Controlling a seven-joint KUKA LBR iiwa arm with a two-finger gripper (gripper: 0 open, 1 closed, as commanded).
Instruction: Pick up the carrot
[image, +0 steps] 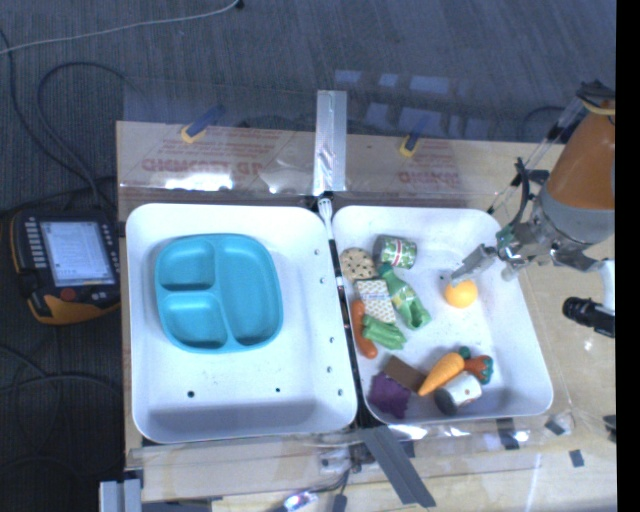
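Observation:
The carrot (442, 372), orange with a small green top, lies slanted in the front part of the right bin (520, 340). It rests between a brown block (404, 372) and a red and green toy (481, 367). My gripper (466, 269) hangs over the back right of that bin, just above a small orange fruit (460, 294). It is well behind the carrot and not touching it.
A green can (396, 250), a cookie (355, 263), green vegetables (406, 303), a thin orange-red piece (362, 330), a purple item (389, 396) and a white cylinder (463, 392) crowd the right bin. The left bin (160, 400) holds a blue divided plate (215, 290).

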